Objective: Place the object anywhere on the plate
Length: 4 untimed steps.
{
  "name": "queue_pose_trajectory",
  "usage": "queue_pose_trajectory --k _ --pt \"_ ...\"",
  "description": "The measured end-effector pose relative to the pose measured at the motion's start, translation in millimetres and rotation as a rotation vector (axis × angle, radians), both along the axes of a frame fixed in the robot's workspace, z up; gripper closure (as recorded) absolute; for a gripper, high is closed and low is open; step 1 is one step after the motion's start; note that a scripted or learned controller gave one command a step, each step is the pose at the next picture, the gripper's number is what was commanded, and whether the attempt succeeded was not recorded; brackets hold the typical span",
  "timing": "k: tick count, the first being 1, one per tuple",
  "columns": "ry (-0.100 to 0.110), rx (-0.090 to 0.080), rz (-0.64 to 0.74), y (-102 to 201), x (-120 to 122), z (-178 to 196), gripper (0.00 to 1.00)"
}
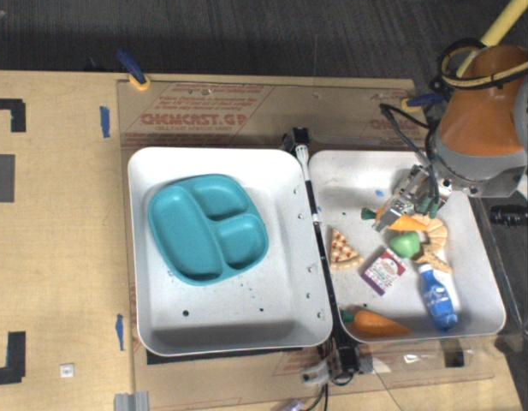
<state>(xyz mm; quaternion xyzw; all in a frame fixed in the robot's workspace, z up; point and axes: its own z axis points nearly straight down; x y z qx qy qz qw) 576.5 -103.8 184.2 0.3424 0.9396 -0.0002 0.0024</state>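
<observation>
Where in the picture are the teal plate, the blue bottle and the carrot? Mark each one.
teal plate (208, 227): camera view, on the ridge between its compartments.
blue bottle (438, 298): camera view, middle of its body.
carrot (379, 322): camera view, middle of its orange body.

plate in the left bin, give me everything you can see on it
The plate is teal, smooth, plastic-looking, a rounded rectangle with three compartments: one long, two smaller. It lies flat, face up and turned at an angle, on the floor of the left bin, toward its upper left. Nothing sits on it.
</observation>
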Motion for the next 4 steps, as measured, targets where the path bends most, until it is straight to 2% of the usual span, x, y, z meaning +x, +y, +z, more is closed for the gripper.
queue_pose_trajectory --k 1,2,3,4 --pt "-0.003 0.004 0.007 57 -63 52 1.0" --pt "0.002 0.004 0.138 121 -96 72 1.0" --pt "-0.003 0.004 0.193 206 -83 112 1.0" --pt "0.006 0.002 -0.033 294 -55 38 1.0"
